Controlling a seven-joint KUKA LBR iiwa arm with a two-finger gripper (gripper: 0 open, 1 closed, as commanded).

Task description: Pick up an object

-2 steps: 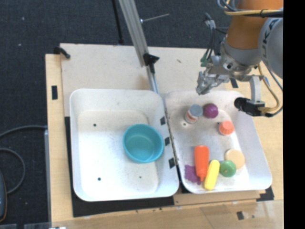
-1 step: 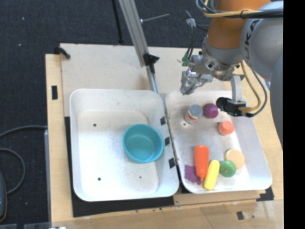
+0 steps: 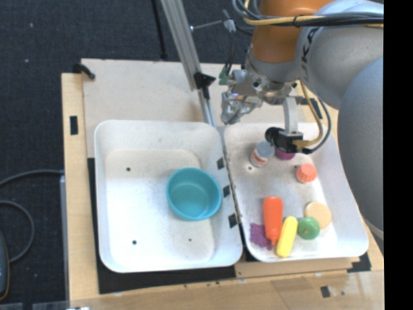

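Glossy, seemingly plastic blue bowl (image 3: 193,194).

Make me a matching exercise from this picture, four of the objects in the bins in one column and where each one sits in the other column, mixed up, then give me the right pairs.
Things:
1. blue bowl
2. yellow banana-shaped toy
3. green ball
4. purple piece

Places:
A. right bin, just left of the orange cylinder's lower end
B. left bin, near its right wall
C. right bin, touching the tan round piece
D. right bin, between the orange cylinder and the green ball

Pairs: 1-B, 2-D, 3-C, 4-A
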